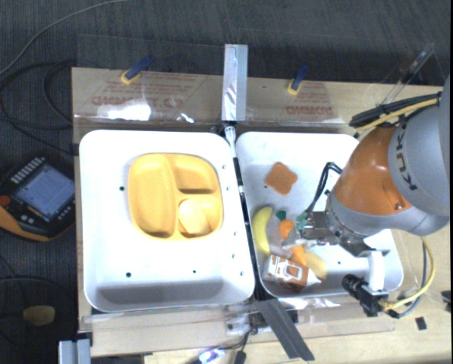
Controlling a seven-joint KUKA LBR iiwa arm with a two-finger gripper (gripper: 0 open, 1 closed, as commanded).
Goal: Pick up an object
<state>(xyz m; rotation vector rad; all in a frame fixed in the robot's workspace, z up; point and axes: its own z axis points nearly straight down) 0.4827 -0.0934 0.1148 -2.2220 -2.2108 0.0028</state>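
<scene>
The gripper [306,237] hangs low in the right bin [317,146]. The banana [262,230] lies just to its left, long axis running up-down. Whether it is open, I cannot tell.

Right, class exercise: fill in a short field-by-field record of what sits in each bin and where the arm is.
left bin: yellow divided tray
right bin: orange square piece, banana, small carton, small orange bits beside the arm
arm: reaches in from the right, over the right bin
end effector: low among the right bin's items; grasp cannot be judged
</scene>
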